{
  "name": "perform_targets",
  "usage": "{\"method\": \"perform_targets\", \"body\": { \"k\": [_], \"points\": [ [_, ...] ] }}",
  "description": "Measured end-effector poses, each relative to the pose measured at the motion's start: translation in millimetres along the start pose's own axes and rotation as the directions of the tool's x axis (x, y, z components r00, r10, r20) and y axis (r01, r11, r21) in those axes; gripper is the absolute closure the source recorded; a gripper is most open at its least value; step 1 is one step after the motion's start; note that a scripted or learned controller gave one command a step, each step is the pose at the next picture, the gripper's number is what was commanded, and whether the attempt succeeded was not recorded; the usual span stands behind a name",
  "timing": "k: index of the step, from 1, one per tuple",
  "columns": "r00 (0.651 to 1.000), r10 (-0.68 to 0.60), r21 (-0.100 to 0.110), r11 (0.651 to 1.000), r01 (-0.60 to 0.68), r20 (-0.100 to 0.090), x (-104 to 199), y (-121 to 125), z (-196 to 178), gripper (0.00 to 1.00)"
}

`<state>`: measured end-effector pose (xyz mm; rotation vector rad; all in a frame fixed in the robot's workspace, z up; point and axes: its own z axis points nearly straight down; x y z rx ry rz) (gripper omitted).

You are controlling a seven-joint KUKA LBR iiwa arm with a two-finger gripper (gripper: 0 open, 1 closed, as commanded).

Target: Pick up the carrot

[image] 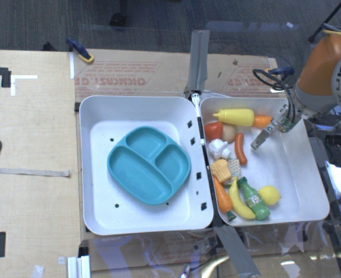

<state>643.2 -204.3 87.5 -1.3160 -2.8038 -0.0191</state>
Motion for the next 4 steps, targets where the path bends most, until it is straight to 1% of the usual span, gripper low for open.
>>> {"method": "perform_targets", "body": {
  "k": [1,2,3,4],
  "points": [
    [0.963,0.268,-0.021,0.963,-0.267,0.042,-18,-2,-7,0.00],
    [0.823,0.567,-0.033,0.823,-0.566,0.024,-18,9,-8,0.00],
    [0.824,0.565,-0.029,0.825,-0.564,0.031,-19,6,-16,1.00],
    [0.825,0.564,-0.031,0.826,-0.563,0.030,-19,8,-17,0.00]
  ]
}}
